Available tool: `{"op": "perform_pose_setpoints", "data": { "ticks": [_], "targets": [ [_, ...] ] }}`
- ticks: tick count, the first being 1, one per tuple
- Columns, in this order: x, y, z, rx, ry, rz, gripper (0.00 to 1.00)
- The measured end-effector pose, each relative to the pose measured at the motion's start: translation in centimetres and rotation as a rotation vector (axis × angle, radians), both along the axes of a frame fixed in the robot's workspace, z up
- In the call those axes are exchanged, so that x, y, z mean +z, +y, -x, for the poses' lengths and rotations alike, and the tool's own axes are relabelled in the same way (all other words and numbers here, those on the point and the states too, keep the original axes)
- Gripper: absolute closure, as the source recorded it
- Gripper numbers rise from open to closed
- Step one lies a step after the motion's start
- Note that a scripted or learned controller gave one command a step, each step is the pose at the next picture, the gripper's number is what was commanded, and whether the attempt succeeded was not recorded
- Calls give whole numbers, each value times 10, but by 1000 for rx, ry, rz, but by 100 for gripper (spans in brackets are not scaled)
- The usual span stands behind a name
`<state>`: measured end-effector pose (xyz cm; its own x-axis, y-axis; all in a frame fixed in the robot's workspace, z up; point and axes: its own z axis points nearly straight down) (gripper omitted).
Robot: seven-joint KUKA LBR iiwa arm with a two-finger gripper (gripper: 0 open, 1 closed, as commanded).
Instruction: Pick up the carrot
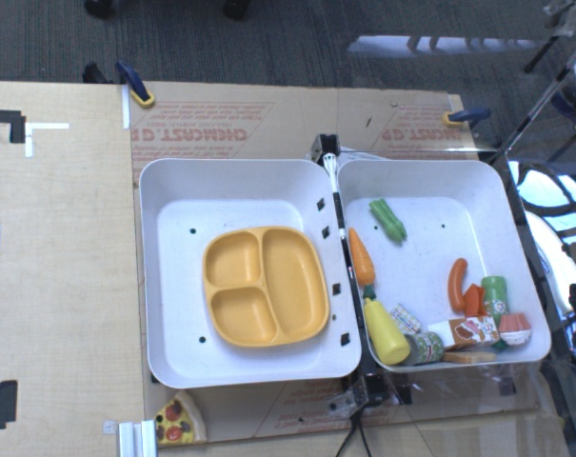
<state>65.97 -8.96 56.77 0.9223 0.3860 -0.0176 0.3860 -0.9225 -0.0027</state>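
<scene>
Carrot untouched, approach step yet to begin.
Camera view: the carrot, a smooth orange taper with a green stub, lies in the right bin against its left wall, just above the glossy yellow bottle. The gripper's place and state cannot be told, so positions relative to it cannot be given (the next move likely needs wall clearance). The moulded yellow plate sits in the left bin.

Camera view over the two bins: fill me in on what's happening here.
Nothing is being handled at this moment. The carrot lies untouched in the right bin, against its left wall, just above a yellow bottle. A green vegetable lies further back, and a sausage and small packages crowd the near right corner. The left bin holds a yellow divided plate. The pick has not begun.
</scene>
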Motion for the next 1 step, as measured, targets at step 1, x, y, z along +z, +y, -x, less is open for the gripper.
{"op": "perform_pose_setpoints", "data": {
  "ticks": [1],
  "targets": [
    [0, 0, 0, 0, 0, 0, 0]
  ]
}}
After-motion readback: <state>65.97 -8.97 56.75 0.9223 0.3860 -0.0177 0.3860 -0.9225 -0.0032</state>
